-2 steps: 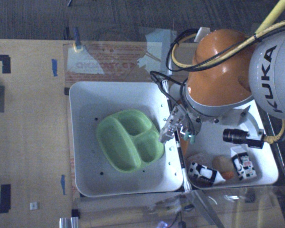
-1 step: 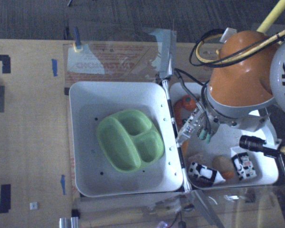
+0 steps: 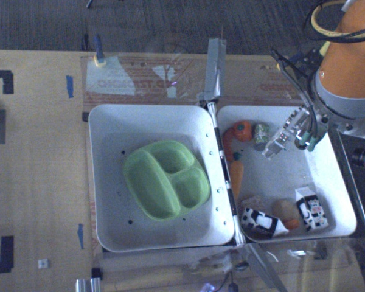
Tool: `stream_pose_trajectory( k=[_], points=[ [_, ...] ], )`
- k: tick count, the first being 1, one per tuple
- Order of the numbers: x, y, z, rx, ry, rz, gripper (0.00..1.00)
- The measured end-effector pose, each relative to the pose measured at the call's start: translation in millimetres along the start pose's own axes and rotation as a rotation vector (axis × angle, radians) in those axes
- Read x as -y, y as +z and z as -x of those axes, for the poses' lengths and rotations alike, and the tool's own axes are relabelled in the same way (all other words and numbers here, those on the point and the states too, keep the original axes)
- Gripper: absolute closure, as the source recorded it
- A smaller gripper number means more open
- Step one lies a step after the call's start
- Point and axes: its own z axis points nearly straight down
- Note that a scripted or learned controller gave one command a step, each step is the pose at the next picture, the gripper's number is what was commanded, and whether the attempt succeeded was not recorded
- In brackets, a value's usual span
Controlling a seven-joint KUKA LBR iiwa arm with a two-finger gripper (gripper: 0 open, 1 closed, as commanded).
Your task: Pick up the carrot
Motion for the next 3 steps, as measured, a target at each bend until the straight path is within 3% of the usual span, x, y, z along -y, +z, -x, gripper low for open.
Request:
stream_pose_trajectory(
  k=[1, 2, 3],
  points=[
    [3.5, 117.7, -2.3, -0.003, -0.431, 0.000, 1.00],
    [9.8, 140.7, -18.0, -0.004, -0.444, -0.001, 1.00],
    [31.6, 104.4, 4.6, 0.001, -0.540, 0.001, 1.00]
  ],
)
